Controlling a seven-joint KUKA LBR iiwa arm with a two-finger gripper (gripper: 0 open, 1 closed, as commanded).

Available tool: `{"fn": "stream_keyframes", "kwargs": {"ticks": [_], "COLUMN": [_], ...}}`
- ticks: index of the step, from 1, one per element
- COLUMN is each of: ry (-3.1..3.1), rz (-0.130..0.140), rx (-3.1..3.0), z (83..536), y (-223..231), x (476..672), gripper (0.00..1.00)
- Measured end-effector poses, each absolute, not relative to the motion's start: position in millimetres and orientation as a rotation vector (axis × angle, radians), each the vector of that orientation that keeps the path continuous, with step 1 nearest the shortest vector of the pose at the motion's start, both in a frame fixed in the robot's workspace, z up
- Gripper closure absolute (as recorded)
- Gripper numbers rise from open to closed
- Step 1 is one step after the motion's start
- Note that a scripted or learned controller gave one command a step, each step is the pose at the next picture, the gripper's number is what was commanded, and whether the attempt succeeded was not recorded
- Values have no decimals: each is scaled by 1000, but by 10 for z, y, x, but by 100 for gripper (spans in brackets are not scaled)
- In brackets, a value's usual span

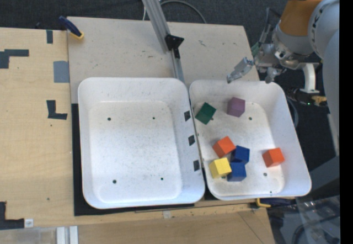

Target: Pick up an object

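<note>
The right bin (290, 121) holds several small cubes: a green one (206, 112), a purple one (236, 106), an orange one (224, 146), two blue ones (240, 154) (237, 171), a yellow one (220, 167) and an orange-red one (273, 157). The orange, blue and yellow cubes sit bunched together near the bin's front. My gripper (254, 74) hangs over the bin's far rim, above and behind the purple cube. It is open, with nothing between its fingers (239, 71).
The left bin (88, 127) lies beside the right one. A slanted metal pole (156, 10) ends at a black bracket (174, 42) near the far edge between the bins. A blue and yellow clamp (71, 27) lies at the back left. Cables hang beside the arm.
</note>
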State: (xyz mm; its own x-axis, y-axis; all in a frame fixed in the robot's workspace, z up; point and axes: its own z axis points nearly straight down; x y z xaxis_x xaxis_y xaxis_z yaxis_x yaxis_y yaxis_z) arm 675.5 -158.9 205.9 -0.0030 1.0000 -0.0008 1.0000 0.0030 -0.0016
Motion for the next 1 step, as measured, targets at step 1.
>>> {"fn": "stream_keyframes", "kwargs": {"ticks": [1], "ry": [-2224], "rz": [4], "rx": [-2219], "z": [2059], "y": [-1594], "x": [6754], "gripper": [0]}}
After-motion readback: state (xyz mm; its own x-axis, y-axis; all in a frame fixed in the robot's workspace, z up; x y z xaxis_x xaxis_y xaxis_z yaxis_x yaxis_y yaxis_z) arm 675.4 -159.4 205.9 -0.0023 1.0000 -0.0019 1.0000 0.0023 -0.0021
